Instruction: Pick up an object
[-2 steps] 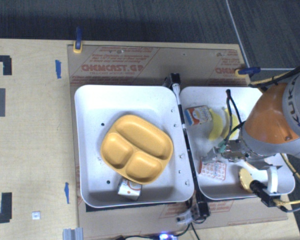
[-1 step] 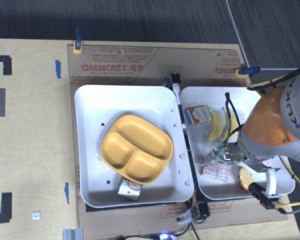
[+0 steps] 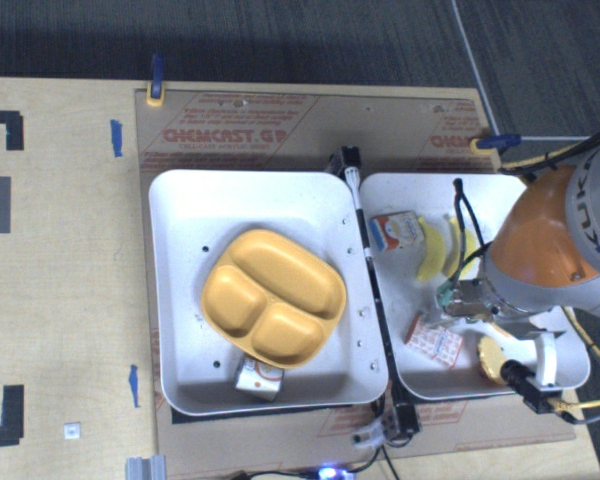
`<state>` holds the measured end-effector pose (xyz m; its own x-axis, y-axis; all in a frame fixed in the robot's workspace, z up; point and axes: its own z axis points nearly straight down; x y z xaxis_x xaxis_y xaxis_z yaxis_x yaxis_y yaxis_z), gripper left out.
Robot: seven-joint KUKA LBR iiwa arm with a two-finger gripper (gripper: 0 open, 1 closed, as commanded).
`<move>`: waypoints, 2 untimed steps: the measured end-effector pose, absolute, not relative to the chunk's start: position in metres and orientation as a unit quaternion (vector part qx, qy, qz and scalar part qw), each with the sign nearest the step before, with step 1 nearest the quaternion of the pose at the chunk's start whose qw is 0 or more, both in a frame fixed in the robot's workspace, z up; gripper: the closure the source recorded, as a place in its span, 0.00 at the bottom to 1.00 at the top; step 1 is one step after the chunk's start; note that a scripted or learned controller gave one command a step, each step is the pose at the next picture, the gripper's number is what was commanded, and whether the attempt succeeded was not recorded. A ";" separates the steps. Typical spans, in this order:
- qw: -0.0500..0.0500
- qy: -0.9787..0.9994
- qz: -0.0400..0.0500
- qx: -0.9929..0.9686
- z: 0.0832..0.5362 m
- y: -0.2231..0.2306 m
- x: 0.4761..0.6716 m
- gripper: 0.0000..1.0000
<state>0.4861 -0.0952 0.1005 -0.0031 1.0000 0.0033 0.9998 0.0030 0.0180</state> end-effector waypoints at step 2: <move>0.004 0.707 0.005 0.707 0.089 -0.093 0.484 0.00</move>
